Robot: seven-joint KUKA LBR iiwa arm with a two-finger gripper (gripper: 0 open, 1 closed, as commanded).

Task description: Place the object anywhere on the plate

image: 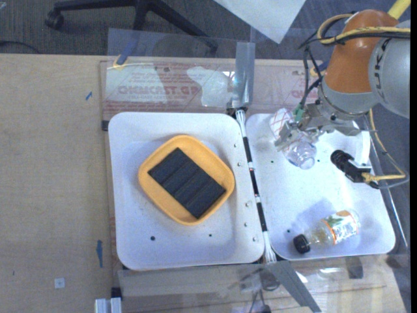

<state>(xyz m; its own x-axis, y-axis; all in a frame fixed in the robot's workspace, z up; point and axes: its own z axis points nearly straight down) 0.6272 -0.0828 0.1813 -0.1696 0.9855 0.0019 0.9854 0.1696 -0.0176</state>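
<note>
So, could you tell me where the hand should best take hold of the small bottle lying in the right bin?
Probably across the bottle's labelled middle, coming straight down from above. It lies on its side, black cap toward the bin's near-left corner, so the fingers should close across its narrow width.

Counter (45, 175): pale wood, far left of the pincer (294, 135). Floor (85, 34): dark grey carpet, beyond it. Office chair base (137, 8): black, castered, up-left. White sheet (264, 5): lying on floor above.
</note>
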